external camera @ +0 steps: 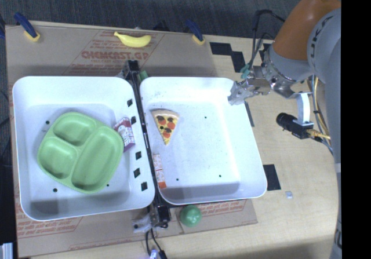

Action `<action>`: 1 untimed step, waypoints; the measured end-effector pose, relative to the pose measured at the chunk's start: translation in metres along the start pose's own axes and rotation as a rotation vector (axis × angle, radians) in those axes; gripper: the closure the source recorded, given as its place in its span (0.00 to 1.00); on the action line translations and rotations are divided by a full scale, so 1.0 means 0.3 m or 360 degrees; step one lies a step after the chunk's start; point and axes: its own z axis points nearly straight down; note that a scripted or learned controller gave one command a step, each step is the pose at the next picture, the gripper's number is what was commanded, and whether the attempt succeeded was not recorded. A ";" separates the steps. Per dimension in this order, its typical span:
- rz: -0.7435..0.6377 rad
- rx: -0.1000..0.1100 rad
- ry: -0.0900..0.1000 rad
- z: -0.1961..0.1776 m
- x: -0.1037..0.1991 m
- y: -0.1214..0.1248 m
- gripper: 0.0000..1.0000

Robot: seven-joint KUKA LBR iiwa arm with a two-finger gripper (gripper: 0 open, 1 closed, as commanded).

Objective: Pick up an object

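Note:
A pizza slice (165, 124) lies in the right bin (243, 159), near its left wall. The left bin (23, 136) holds a green divided plate (80, 151) and a small red-and-white packet (124, 132) beside it. My gripper (239, 93) hangs at the right bin's upper right corner, above its rim, far from the pizza slice. Nothing shows between its fingers.
A yellow banana (133, 38) lies on the cardboard behind the bins. A green ball (189, 215) rests in front of the right bin. Blue clamps (27, 26) hold the cardboard's back edge. The arm and its cables fill the upper right.

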 end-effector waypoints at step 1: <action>-0.0003 0.0010 0.0004 0.474 0.004 0.010 1.00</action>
